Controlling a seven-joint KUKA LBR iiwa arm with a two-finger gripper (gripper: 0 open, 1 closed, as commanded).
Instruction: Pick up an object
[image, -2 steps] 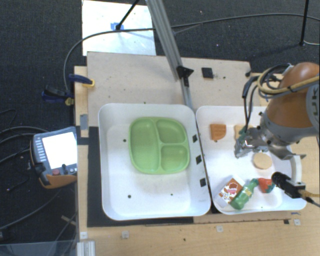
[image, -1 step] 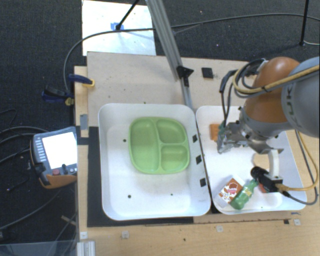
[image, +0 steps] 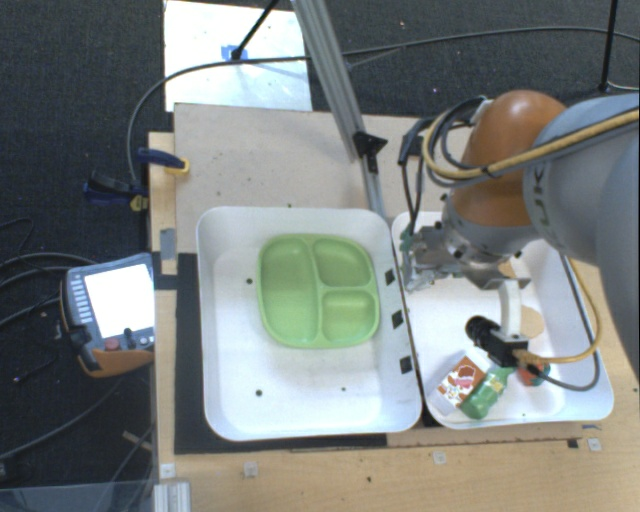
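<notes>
My gripper hangs low over the upper left part of the right bin, close to its left wall, with the grey wrist and orange band above it. Nothing is visibly held. At the bin's front lie a red and white packet and a green bottle-like object, touching each other. A small red and orange thing sits just to their right. A tan disc lies further back, partly hidden by the arm. All of these are below and to the right of the gripper.
The left bin holds a light green divided plate near its middle. A metal pole slants down to the bins' shared back corner. A yellow cable loops over the right bin.
</notes>
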